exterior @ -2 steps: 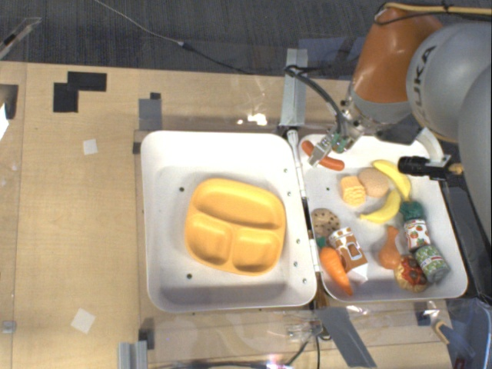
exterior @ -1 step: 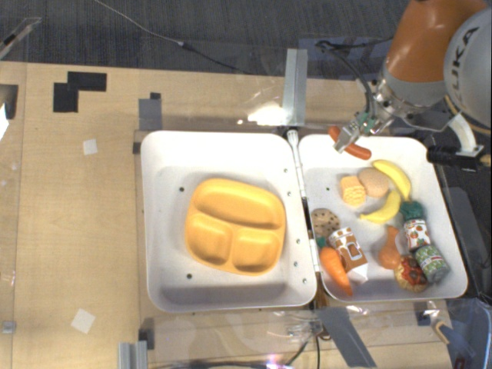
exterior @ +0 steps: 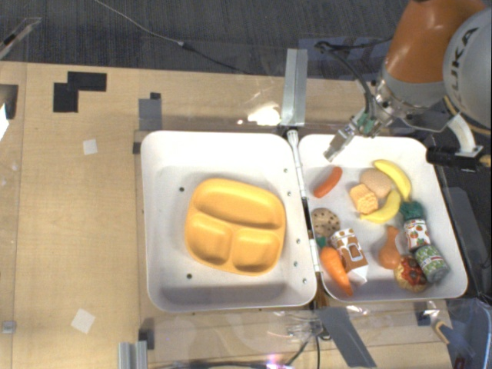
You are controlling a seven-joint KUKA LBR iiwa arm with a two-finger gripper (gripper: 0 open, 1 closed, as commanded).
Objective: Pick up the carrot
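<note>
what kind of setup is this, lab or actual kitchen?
Most likely a robotics lab pick-and-place bench. A KUKA arm's gripper hangs over two white bins on a plywood bench, with toy food like a carrot and banana, plus loose cables.

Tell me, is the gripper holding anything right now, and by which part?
Nothing is held. The gripper hovers above the right bin's far edge, apart from the carrot lying near the front.

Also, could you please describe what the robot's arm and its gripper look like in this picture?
The arm is a rounded, bulky body with a glossy orange band and light grey casing beside it; the grey part carries dark lettering, partly cut off. Dark cables run near its base. The gripper is slim and metallic grey, narrowing to thin fingers, with a small greenish part at the wrist.
</note>
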